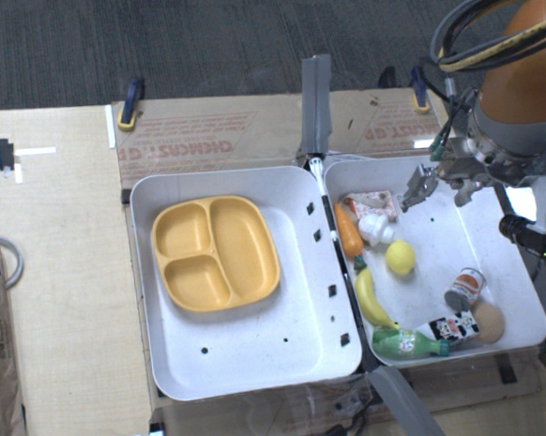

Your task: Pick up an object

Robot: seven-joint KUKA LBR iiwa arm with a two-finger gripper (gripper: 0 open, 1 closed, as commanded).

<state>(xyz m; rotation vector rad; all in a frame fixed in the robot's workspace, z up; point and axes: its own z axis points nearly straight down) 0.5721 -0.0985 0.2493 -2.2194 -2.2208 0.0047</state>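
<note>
One pincer [437, 188]: seen above the upper part of the right bin [503, 269], its two fingers spread apart with nothing between them; released and holding nothing.
Arm: the grey wrist and orange band [516, 80] are seen at the right, reaching in over the bin's far corner.
Nearest candidates: a white crumpled piece [375, 226] and a packet [368, 203] lie just left of the pincer, pressed together against the carrot [349, 233] by the bin's left wall.
Best target, as judged: the lemon [400, 257], lying apart from its neighbours on bare bin floor, so the fingers can be lowered on both sides without anything being struck.
Approach advised: the pincer should be centred over the lemon, lowered straight down and closed across its narrow width.
Harder picks: the banana [372, 299] and green bottle [405, 343] lie close to the walls; the can [464, 288], the black-and-white carton [454, 328] and the brown egg-shaped object [489, 321] are crowded in the near right corner.
Risk: a round lemon may roll off if gripped off-centre.
Left bin [171, 352]: a yellow divided plate [217, 253] is held there, well apart from the pincer.
</note>
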